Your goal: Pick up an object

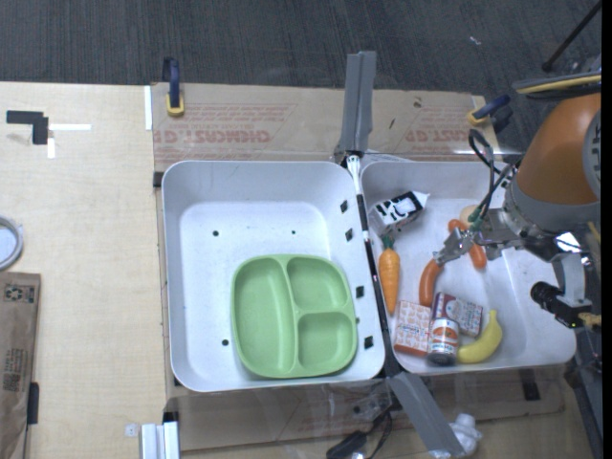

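I am reaching in from the right over the right shallow white plastic bin, my grey arm with its orange band hanging above the bin's far right corner. My two-finger gripper is pointing down and to the left, its slim metal fingers hovering just above the top end of a small orange-red sausage-shaped toy. Whether my fingers are parted or pressed together, I cannot tell; the tips are too thin and blurred against the bin floor, and nothing is sitting between them.

The things I could be picking are all lying in this right bin. An orange plastic carrot with a green top is lying along the left wall, leaf end pointing away. A small black-and-white packet is resting near the far left corner. Another orange piece is lying just behind my fingers, partly hidden by them. Toward the near edge, a flat red-and-white printed box is touching a small red-labelled can, with a red-and-white carton beside it and a yellow plastic banana curving around the can's right side.

The left white bin is holding a pale green plastic plate with three compartments, lying flat toward the near right.
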Controlling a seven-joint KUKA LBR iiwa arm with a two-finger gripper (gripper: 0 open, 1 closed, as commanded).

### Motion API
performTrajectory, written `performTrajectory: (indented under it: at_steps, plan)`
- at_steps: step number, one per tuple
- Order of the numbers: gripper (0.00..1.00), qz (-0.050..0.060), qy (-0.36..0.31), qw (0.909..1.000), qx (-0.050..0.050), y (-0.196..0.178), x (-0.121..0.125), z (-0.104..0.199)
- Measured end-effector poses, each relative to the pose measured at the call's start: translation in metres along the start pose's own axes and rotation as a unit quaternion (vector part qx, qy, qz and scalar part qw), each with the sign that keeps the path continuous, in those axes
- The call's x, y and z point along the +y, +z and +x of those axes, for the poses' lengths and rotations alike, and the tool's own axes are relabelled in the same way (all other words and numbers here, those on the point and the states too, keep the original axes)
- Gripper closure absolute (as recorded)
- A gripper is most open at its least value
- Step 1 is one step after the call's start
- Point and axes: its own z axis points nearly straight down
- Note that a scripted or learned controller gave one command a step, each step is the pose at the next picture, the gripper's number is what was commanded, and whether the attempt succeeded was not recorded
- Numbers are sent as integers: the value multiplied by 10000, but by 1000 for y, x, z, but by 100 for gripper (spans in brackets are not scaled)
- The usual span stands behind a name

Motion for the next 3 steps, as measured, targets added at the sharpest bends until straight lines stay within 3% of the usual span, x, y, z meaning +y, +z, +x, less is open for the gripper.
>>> performTrajectory:
  at_steps: [1,2,3]
  plan:
    - [0,-2,1306,9914,-10,43,49,-34]
    - [0,-3,2638,9646,-11,-31,58,-33]
    - [0,-1,2639,9645,-10,-31,58,-33]
